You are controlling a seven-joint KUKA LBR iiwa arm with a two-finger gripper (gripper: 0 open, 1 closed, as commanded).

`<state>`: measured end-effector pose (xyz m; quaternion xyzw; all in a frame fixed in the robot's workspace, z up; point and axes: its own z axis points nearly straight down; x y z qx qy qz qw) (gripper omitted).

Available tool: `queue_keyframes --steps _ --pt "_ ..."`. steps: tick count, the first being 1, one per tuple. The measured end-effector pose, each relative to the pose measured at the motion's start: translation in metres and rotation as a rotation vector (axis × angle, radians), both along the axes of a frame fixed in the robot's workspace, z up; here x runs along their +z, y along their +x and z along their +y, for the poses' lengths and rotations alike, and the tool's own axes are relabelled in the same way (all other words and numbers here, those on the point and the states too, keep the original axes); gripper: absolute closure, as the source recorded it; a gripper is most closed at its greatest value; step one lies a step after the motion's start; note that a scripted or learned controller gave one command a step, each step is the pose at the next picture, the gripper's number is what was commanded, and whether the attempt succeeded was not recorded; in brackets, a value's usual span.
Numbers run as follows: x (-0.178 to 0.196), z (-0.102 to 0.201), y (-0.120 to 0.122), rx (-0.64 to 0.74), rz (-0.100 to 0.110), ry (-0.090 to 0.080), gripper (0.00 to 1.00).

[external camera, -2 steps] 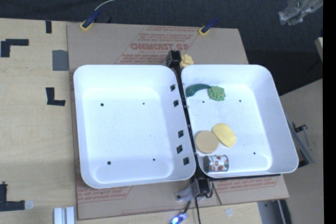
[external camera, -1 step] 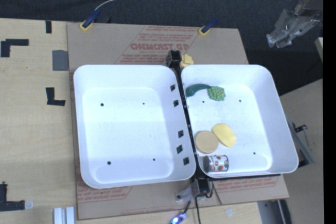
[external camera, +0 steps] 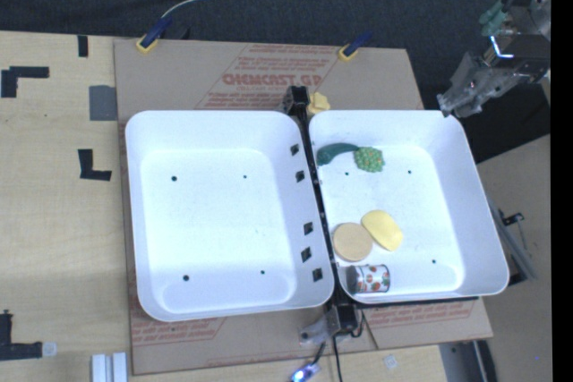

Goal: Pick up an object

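Parked high at the view's right, outside the shallow white plastic right-hand bin [external camera: 448, 192]: the grey metal gripper [external camera: 466, 94], grasp state impossible to tell from here, nothing visibly held. All candidates clustered in that bin: a dark green curved stalk with a knobbly light green head [external camera: 354, 157] near the divider; a flat tan disc [external camera: 352, 241] touching a smooth yellow oval piece [external camera: 383, 230]; a small shiny printed can [external camera: 370, 280] lying against the near wall. Best bet, probably: descend straight over the yellow oval, clear of walls. Worth avoiding: the can, round, slick, wedged in the corner. Left-hand white bin [external camera: 215, 210] not needed.
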<state>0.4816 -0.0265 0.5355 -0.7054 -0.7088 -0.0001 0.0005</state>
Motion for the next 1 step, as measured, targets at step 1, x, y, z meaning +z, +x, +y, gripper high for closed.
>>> queue_keyframes --steps 1 --pt "-0.0009 0.0395 0.0023 0.000 0.001 -0.001 1.00"
